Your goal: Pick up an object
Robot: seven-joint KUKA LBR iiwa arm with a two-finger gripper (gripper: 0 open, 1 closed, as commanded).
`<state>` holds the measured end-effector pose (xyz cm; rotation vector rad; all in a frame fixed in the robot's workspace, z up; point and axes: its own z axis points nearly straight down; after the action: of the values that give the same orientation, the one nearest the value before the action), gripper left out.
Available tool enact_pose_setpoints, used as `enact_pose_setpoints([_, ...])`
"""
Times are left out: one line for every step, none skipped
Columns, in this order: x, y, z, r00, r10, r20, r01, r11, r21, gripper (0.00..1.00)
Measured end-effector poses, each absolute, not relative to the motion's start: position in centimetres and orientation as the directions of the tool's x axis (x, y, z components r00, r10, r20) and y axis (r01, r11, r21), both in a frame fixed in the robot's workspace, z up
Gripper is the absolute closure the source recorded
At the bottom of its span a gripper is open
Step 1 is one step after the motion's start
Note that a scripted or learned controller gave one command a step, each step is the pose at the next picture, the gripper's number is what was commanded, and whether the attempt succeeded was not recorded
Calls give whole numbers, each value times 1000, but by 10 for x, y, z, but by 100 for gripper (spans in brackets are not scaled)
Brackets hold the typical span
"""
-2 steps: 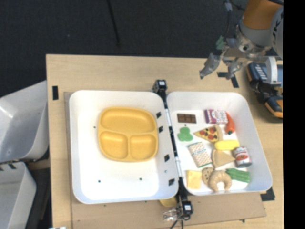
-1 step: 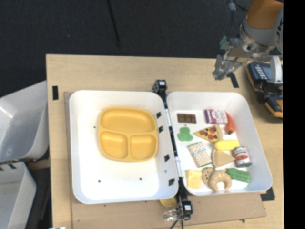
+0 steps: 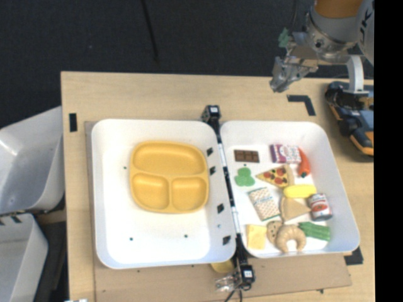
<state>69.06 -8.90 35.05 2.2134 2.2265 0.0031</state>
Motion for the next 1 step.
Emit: enact_pose_setpoints([690, -93, 348, -2, 1000, -3, 1000, 2, -2, 0])
